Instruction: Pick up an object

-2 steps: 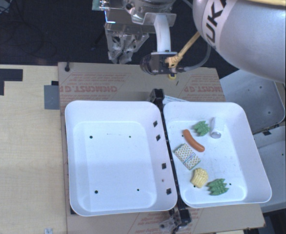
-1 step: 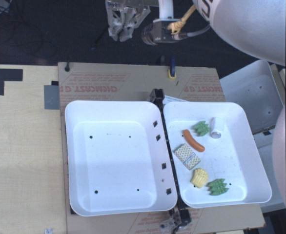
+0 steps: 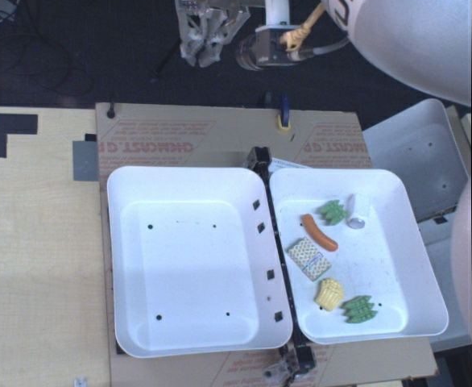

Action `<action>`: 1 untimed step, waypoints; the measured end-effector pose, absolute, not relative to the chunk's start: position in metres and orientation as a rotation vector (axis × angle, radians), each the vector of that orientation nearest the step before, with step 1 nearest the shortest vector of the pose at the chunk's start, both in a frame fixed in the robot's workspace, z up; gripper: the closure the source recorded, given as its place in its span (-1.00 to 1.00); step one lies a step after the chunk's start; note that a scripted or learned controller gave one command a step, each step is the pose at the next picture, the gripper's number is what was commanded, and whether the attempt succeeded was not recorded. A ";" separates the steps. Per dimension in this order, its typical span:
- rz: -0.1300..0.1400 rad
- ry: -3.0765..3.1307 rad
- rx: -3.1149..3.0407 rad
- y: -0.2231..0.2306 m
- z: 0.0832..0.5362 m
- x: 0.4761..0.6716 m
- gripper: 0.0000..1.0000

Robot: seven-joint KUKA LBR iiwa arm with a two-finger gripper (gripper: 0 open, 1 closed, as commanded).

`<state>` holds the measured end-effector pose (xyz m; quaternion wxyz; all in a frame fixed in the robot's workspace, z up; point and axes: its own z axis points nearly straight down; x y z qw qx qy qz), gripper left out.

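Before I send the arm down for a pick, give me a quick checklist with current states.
1. Objects present in right bin: ok; sausage, corn, checkered block, two green toys, grey piece.
2. Sausage apart from its neighbours: ok.
3. Gripper above the bins: not ok, it is beyond the bench's far edge.
4. Fingers open: cannot tell.
5. Gripper carrying anything: cannot tell.

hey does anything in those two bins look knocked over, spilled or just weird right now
Nothing stands out. The sausage, patterned block, corn cob, two green toys and small grey cylinder all lie inside the right bin, apart from one another. The gripper hangs high, beyond the bins.
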<state>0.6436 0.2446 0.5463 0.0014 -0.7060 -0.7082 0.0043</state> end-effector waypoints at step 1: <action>0.018 -2.226 -2.212 0.246 0.555 0.643 1.00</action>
